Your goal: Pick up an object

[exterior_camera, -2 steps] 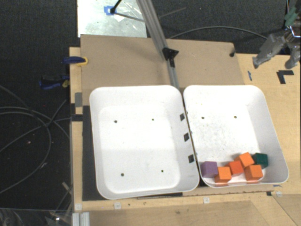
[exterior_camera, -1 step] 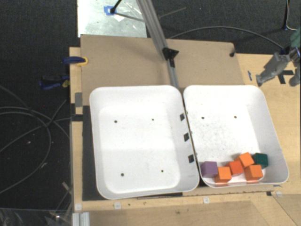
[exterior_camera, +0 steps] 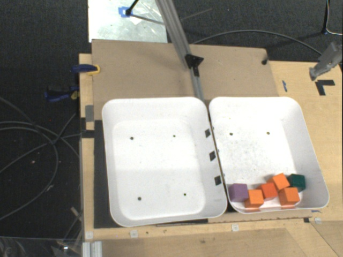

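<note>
My gripper [exterior_camera: 328,62] sits at the far right edge of the camera view, above the bare bench [exterior_camera: 230,74] and beyond the far right corner of the right bin [exterior_camera: 300,123]. Just a grey part of it shows there, so I cannot tell its state. It is well apart from every block.

Bin layout:
- The left bin [exterior_camera: 115,143] and the right bin stand side by side on the bench, touching along their inner walls.
- Every block lies in the right bin, gathered in a cluster at its near edge.

Block positions, from left to right:
- The purple block [exterior_camera: 238,191] is the leftmost of the cluster.
- Four orange blocks follow. The first orange block [exterior_camera: 255,197] is just beside the purple one. The second orange block [exterior_camera: 269,190] touches it. The third orange block [exterior_camera: 281,181] sits farther back. The fourth orange block [exterior_camera: 289,196] lies near the bin's front wall.
- The dark green block [exterior_camera: 297,182] is the rightmost, just beside the third orange block.

A grey pole [exterior_camera: 174,25] slants across the bench from the top of the view down to the gap between the bins.
</note>
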### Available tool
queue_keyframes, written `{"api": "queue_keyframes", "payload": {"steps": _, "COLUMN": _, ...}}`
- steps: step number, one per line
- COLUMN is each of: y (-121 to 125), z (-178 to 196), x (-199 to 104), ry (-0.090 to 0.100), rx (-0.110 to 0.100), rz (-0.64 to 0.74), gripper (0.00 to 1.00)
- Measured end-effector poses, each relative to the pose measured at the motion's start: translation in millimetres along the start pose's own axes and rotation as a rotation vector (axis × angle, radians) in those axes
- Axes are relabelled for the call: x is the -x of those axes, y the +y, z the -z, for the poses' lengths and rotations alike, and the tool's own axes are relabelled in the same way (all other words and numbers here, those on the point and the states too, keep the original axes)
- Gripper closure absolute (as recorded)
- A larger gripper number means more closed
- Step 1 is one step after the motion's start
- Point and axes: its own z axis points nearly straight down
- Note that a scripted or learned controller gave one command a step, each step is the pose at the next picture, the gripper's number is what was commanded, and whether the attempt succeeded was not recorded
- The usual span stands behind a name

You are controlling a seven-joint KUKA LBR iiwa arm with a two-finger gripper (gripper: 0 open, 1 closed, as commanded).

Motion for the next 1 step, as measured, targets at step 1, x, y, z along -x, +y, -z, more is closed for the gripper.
{"api": "queue_keyframes", "payload": {"steps": 1, "y": 46.3, "z": -0.4, "x": 35.2, "ry": 0.0, "rx": 0.0, "rz": 0.002, "gripper": 0.0}}
